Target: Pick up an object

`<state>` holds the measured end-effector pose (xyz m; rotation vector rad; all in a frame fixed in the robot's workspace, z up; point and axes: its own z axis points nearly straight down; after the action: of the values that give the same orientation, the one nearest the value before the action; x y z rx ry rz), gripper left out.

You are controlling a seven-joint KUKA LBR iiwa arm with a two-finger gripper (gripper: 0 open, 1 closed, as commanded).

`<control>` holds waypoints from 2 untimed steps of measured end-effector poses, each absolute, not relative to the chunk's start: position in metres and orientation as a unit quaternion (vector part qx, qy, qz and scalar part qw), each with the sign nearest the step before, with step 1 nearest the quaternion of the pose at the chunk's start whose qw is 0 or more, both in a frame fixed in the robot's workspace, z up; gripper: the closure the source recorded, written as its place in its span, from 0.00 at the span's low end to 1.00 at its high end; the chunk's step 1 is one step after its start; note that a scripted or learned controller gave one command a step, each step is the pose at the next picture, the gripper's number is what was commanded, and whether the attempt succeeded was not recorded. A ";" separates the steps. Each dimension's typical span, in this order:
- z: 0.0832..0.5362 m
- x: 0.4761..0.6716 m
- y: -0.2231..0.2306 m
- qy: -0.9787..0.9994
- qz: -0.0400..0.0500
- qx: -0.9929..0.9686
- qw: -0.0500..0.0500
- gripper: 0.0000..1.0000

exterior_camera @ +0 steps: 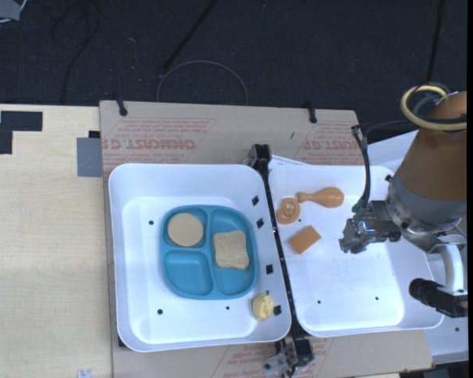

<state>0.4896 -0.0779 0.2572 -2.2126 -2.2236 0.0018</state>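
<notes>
We see three small orange pieces lying in the right bin (355, 313), any of which could be the object to pick: a flat, roughly square orange wedge (304, 239) near the bin's middle, a ring-shaped pretzel-like piece (288, 209) at about eleven o'clock from it, and a smooth drumstick-shaped piece (322, 198) at about one o'clock from the wedge, its narrow end just beside the ring. All three rest on the bin's glossy white floor. The claw (355, 239) hangs at three o'clock from the wedge, near it but apart, and nothing sits between its tips; we cannot tell whether it is spread or closed, as the dark metal parts blur together. Behind it, farther toward three o'clock, rises the arm (430, 179), grey with an orange band. In the left bin (134, 211), at nine o'clock from the wedge, lies a blue plastic tray (193, 278) with three compartments: a round tan patty (184, 229) in the upper left one and a lumpy, bread-like slice (231, 250) in the right one. A knobbly pale yellow lump (262, 306) sits at five o'clock off the tray. Both bins rest on brown cardboard (189, 136) atop the pale wooden worktop (39, 250).
</notes>
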 end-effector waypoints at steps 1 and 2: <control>0.241 0.498 -0.026 -0.708 0.002 -0.706 0.003 1.00; 0.226 0.502 0.024 -0.708 0.002 -0.706 0.003 1.00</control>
<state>0.5019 0.0235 0.2259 -2.2142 -2.2206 0.0059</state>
